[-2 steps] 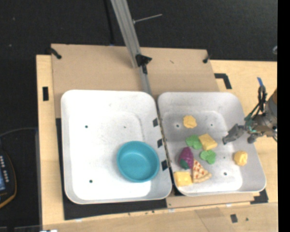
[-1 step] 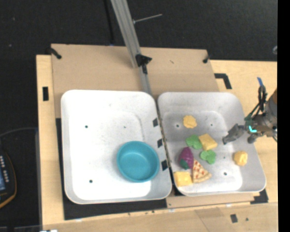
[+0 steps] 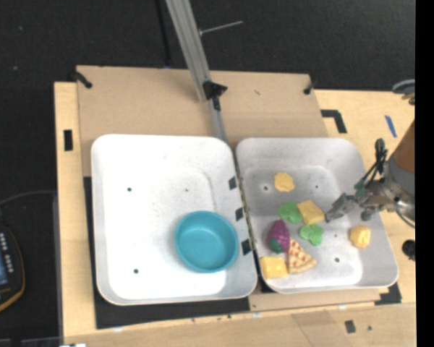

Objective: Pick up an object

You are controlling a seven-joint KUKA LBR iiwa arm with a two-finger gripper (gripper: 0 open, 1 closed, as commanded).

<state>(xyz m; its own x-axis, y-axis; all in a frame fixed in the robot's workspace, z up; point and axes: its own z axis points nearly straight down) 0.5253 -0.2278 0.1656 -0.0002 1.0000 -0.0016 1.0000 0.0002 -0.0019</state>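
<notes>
Nearest the camera, along the front of the right bin (image 3: 376, 277), a yellow block (image 3: 274, 267) and a toy pizza slice (image 3: 299, 256) are lying side by side, touching or nearly so. Just behind them a purple toy, possibly a bunch of grapes (image 3: 278, 233), is sitting near the bin's left wall, with a green piece (image 3: 311, 234) beside it, a second green piece (image 3: 289, 212) and a yellow cube (image 3: 311, 211) further back, and a small yellow lump (image 3: 284, 182) well apart toward the rear. Another yellow lump (image 3: 360, 236) is resting alone near the right wall. The left bin (image 3: 116, 157) is holding a blue bowl (image 3: 205, 241).

The tool (image 3: 341, 207) is reaching in from the right, hanging low just beside the yellow cube; its fingers are looking slightly apart with nothing between them, though the view is coarse there. Judging by this, the approach step is in hand and no grasp is made yet. The next move is calling for lining the fingers over the cube, or another nearby piece, and descending before closing, while keeping clear of the crowded neighbours.
</notes>
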